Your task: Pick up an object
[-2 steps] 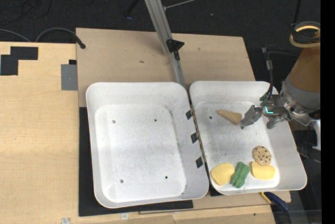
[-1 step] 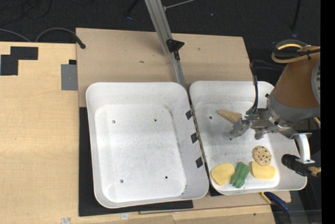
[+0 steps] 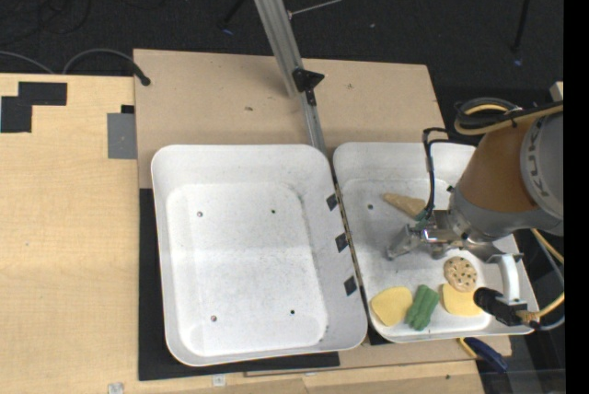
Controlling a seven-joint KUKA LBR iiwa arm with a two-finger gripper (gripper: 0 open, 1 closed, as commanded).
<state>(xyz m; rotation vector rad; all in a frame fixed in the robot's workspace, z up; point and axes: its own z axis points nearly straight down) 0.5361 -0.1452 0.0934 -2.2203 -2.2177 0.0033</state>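
Pick not done yet, as far as the view shows. The end effector [image 3: 402,247] sits low inside the right bin [image 3: 375,185], close to the floor, w/ nothing visibly gripped or lifted. Whether it's set wide or narrow can't be told from this angle; the wrist and arm [image 3: 502,185] crowd it from the right. Candidates are all in that same bin. The tan stick [image 3: 401,202] lies near the end effector, just past it toward the view's top, apart from it. The round holed disc [image 3: 459,272] sits to its right and a bit toward the view's bottom, near the wrist. Further toward the bottom is a row along the bin's near wall: yellow piece [image 3: 392,305] almost straight below the end effector, green piece [image 3: 422,307] touching or just beside it, and second yellow piece [image 3: 463,301] right of that, under the disc. None looks touched by the end effector. The spot right under it seems bare bin floor, though that's hard to confirm. The left bin [image 3: 239,245] is well apart to the end effector's left on the table [image 3: 221,98]. Judgement: approx. at the descent/approach stage. Still left: closing on something, getting a real hold, then lifting clear. Nearest target is prob. the tan stick, but can't tell which one is aimed at.
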